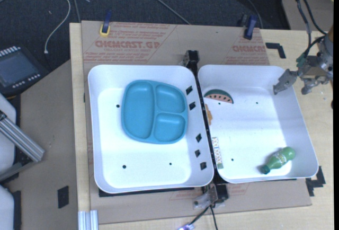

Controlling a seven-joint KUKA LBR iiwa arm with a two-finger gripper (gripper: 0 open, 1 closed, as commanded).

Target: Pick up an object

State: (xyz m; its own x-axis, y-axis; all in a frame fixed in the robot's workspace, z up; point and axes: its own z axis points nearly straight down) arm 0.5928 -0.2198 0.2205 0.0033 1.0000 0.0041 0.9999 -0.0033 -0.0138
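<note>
- Left bin [106, 170]: blue divided plate [154, 111].
- Right bin [296, 128]: green bottle [276, 160] in the near right corner, long axis slanted, cap toward upper right.
- Gripper [294, 83] at the far right rim, fingers spread, holding nothing, well apart from the bottle.
- Watermelon slice [219, 97] near the divider.

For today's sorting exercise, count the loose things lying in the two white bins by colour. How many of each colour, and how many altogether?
Blue: 1, the divided plate in the left bin.
Green: 1, the bottle in the right bin.
Red with green rind: 1, the watermelon slice in the right bin.
Total: 3
</note>
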